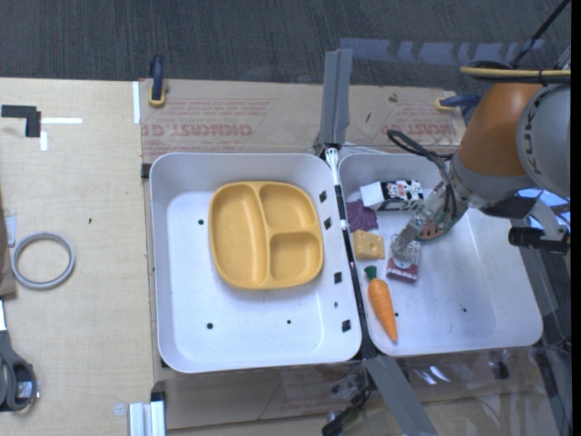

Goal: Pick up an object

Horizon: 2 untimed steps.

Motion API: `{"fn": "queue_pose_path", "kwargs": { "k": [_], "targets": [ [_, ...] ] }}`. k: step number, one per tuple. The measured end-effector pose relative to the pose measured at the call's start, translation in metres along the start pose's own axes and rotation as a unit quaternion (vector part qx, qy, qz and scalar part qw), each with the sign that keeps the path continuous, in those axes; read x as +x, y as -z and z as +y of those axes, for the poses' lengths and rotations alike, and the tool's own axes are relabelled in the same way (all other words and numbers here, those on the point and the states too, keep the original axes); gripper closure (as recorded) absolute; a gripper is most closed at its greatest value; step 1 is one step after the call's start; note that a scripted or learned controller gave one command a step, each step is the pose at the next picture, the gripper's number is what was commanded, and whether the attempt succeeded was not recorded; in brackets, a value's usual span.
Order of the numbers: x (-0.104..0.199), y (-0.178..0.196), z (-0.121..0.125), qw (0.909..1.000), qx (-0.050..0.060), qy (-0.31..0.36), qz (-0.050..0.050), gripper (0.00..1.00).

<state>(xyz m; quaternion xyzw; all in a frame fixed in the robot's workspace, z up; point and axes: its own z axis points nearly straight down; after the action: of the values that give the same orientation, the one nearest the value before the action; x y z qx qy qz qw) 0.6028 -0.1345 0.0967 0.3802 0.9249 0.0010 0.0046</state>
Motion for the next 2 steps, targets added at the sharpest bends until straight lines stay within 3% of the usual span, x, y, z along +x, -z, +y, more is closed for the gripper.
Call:
{"fn": "queue_pose_path", "kwargs": {
  "k": [1,2],
  "targets": [
    [-0.013,-0.001,0.029,0.9845,0.002,-0.176,0.0,0.0],
    [-0.013,0.01,0.031,0.9849,0.001,-0.173,-0.001,1.0]
  ]
}}
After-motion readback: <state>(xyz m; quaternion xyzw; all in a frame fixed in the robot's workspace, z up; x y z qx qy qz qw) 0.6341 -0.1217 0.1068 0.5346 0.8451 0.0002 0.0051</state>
